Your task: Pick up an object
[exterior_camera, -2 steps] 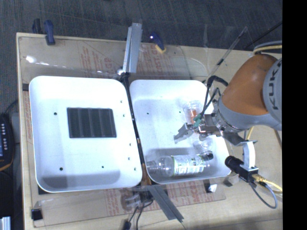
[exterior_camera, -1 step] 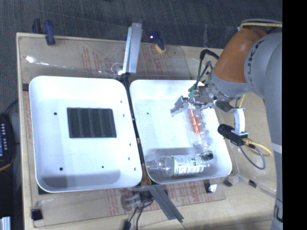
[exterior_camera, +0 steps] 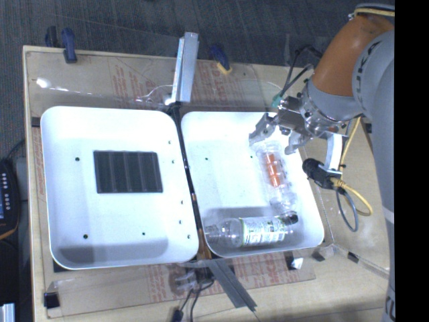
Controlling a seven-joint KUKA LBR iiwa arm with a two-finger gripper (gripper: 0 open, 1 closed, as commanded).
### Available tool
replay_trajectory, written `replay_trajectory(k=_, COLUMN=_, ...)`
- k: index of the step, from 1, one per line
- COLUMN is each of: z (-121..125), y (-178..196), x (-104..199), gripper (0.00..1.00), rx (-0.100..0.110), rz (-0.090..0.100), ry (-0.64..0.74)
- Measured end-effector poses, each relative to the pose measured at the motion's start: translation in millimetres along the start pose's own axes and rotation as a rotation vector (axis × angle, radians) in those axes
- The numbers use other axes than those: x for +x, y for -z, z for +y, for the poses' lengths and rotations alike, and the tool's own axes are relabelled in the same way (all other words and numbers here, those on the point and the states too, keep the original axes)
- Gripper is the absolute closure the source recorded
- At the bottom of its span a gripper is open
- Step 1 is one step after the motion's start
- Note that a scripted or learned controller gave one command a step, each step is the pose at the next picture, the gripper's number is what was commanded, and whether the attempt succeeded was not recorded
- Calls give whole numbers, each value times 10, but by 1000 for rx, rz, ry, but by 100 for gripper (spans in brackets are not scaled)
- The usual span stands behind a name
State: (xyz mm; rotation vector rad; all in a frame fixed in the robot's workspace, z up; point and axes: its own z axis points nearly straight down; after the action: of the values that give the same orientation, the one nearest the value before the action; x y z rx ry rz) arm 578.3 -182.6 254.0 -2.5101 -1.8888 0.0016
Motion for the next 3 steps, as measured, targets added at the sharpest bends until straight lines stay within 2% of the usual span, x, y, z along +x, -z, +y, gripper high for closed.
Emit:
replay_trajectory(k=1, z=258, y=-227, x=-92, gripper=0, rx=-1, rz=-1, ry=230)
replay_trajectory(k=2, z=314, y=-368, x=-163, gripper=0, rx=2, rz=1, ry=441)
replay_trajectory(k=3, z=435, y=-662, x=-135, gripper=0, rx=3, rz=2, ry=558)
